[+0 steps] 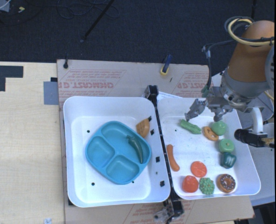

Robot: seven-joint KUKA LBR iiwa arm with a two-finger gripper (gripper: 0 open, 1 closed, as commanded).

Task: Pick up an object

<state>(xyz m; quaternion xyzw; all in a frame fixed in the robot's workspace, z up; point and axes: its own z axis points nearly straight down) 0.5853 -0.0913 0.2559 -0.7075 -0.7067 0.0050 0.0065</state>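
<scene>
Green pod (190,126) — our likeliest pick — lies on the floor of the right bin (254,181), and we see the gripper (208,110) poised just above it, fingers spread and holding nothing — grasp and lift remain.

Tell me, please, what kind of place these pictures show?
Probably a robotics lab bench for grasping trials. The arm reaches over two white bins, the right one holds toy food such as a donut and a hotdog, and loose cables lie on the dark floor behind.
</scene>
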